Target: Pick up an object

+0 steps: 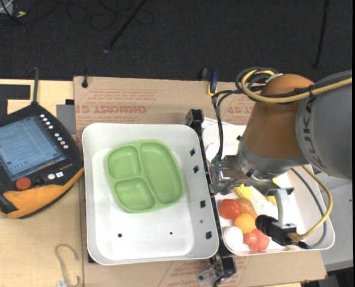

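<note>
The arm (285,124) hung over the right bin (321,244), seemingly reaching for the fruit (244,222); its end effector's state was untellable.

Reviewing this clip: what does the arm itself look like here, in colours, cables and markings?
The arm is a bulky rounded grey body carrying dark lettering along its side, with a wide orange band above the wrist. Yellow and black cables loop over the top of the orange part, and another yellow cable curves down its right side. The end effector below looks metallic grey and black.
</note>
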`<state>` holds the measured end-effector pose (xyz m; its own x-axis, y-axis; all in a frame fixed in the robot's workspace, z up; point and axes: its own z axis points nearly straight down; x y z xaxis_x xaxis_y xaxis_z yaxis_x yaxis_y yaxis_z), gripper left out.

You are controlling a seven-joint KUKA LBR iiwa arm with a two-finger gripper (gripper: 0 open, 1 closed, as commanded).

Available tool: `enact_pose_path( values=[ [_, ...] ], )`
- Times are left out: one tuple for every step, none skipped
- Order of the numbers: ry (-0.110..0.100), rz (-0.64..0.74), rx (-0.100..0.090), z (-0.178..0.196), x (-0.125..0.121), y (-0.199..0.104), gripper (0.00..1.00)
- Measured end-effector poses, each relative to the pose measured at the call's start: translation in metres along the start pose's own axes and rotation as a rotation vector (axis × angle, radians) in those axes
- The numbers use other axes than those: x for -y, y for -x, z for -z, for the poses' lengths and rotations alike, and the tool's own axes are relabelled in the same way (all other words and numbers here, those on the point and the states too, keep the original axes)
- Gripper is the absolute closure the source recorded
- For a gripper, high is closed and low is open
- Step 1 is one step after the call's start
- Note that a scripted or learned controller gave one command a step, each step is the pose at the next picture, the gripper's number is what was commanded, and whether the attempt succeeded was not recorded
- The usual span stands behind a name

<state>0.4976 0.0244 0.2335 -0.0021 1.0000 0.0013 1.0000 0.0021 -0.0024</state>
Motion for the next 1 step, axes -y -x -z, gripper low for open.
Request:
enact_pose_path(
  values=[
    [-0.001,-0.001,0.001,-0.0024,-0.0117,-0.0009,1.0]
  ],
)
